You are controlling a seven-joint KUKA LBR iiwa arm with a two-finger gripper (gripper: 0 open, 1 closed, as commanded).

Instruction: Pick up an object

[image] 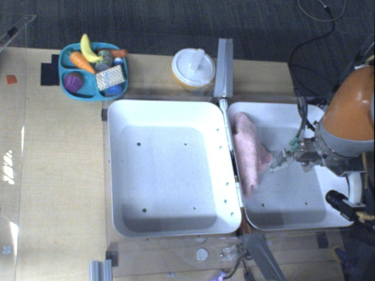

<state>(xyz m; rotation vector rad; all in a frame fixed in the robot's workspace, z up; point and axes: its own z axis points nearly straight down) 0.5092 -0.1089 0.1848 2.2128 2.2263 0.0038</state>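
While the arm [350,113] reaches in from the right, we see its gripper [279,160] low over the right bin [293,215], near the middle of the bin floor. Its 2 fingers are thin and blurred against the white floor, so we cannot tell if they are wide or narrow, and we see nothing between them.

A pink cloth [246,151] lies in the same bin, stretched along the left wall (it runs from the far side toward the near side). The gripper is just beside the right edge of the cloth; whether it touches the cloth, we cannot tell.

The left bin [170,163] stands next to the right one, and their walls meet at a grey bar [223,69].

Behind the bins, on the bench [53,174], we see a white cup [193,68] with a lid, and further to the left a blue tray [92,71] with 4 compartments that holds toy food, among it a banana [89,49] and a carrot [81,62].
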